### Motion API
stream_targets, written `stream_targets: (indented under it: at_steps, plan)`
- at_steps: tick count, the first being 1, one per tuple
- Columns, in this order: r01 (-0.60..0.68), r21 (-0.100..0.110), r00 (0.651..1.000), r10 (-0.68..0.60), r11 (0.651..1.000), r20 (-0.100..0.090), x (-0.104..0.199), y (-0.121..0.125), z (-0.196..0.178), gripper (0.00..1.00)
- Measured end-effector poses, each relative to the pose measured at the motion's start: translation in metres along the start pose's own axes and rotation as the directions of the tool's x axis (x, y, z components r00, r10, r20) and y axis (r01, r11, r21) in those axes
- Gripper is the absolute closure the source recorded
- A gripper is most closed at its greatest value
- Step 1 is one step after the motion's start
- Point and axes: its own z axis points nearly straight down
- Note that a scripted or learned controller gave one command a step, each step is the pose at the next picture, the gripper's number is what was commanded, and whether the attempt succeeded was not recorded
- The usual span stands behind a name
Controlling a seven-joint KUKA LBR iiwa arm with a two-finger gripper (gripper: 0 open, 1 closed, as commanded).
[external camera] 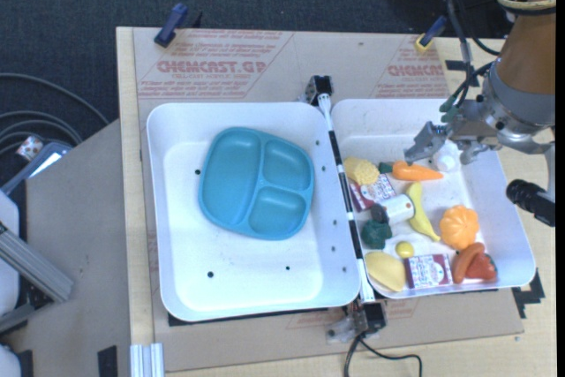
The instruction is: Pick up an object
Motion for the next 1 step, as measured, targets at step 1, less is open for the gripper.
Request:
stream_targets:
  at_steps: [1]
  plan:
    - [-0.001,0.001,1.000,0.001,1.000,0.000,-0.0175,0.0171,0.1177,0.00]
